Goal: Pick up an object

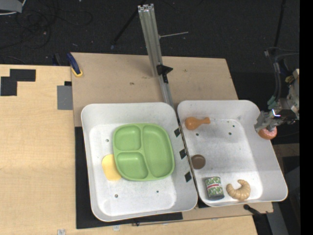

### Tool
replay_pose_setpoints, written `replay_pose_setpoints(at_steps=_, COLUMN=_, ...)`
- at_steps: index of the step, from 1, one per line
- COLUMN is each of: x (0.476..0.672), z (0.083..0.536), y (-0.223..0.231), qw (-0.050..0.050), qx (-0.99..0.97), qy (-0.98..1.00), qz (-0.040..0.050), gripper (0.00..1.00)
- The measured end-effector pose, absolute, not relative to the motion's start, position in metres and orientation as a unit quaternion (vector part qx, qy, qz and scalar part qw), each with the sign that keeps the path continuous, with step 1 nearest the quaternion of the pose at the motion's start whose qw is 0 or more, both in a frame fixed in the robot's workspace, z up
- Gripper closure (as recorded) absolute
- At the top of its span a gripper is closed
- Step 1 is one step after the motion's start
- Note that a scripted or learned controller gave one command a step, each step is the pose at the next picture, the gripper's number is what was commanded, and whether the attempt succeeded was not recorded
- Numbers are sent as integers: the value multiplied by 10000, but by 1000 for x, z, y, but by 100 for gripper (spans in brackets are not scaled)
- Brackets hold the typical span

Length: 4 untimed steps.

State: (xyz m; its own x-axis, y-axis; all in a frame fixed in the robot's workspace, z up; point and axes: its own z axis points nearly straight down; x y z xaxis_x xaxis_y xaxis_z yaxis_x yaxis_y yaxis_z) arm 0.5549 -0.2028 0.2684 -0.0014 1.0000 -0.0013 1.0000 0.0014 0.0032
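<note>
The claw (272, 120) hangs at the right bin's (266, 168) outer rim, pinching a small round orange-red ball (268, 132) below its grey metal tips. Inside that shallow white bin lie an orange drumstick-shaped toy (196, 123), a brown disc (197, 161), a green-labelled can (213, 187) and a tan croissant (239, 189). The left bin (95, 119) holds a smooth green divided plate (143, 152) overlapping a yellow piece (110, 168).

gripper (272, 122) at the view's right edge, arm mostly out of frame

No legible text; can (213, 187) label unreadable
</note>
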Motion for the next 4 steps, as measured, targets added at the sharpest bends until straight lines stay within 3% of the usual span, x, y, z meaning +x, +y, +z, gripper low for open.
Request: replay_pose_setpoints(at_steps=4, x=532, z=242, y=10, qw=-23, qx=7058, qy=7084, qz=-13, gripper=100)
